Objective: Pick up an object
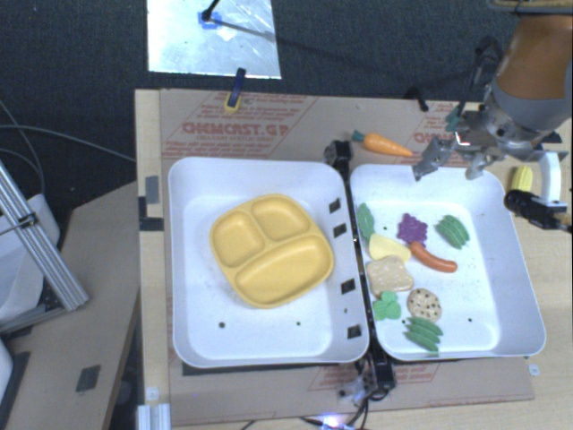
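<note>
Grey two-finger gripper (450, 161) is hovering over the far edge of the right shallow white bin (512, 267), fingers looking spread apart w/ nothing between them. Candidate things are all lying nearer the camera than the fingers, inside that bin: purple plastic grape bunch (412, 227) and green ridged pea pod (453, 230) closest, then orange-red plastic hot dog (433, 258), its long axis running left-far to right-near. Orange toy carrot (382, 144) is lying on the bench outside the bin, left of the fingers. Next move, probably: reach nearward & down.
</note>
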You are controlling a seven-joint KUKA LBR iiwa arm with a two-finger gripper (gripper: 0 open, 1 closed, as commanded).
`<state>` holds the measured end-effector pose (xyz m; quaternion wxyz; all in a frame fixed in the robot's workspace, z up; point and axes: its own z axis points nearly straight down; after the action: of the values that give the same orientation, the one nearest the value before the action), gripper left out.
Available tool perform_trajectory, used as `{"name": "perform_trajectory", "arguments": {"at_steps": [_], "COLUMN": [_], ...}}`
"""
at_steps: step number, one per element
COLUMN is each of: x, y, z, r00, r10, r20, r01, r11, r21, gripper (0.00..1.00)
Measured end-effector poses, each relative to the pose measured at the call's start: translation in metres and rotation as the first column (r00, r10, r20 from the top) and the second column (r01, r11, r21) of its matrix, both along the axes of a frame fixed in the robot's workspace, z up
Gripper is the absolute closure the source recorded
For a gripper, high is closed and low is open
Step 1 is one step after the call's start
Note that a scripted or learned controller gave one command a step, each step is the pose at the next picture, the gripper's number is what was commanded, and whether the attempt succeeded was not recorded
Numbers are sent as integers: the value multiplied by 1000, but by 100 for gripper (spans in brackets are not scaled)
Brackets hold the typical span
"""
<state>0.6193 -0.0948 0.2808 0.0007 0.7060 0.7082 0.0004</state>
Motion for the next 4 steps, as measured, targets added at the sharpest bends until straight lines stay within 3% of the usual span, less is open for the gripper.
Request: {"name": "perform_trajectory", "arguments": {"at_steps": [1, 2, 3, 4], "x": [-66, -92, -40, -73], "y": [-3, 87, 18, -41], "z": [-175, -92, -96, -182], "r00": [1000, 1000, 1000, 1000], "r10": [-4, 9, -6, -8], "r20": [-19, 3, 5, -6], "r01": [4, -9, 6, 8], "r11": [1000, 1000, 1000, 1000], "r21": [4, 4, -3, 0], "gripper": [0, 0, 0, 0]}}
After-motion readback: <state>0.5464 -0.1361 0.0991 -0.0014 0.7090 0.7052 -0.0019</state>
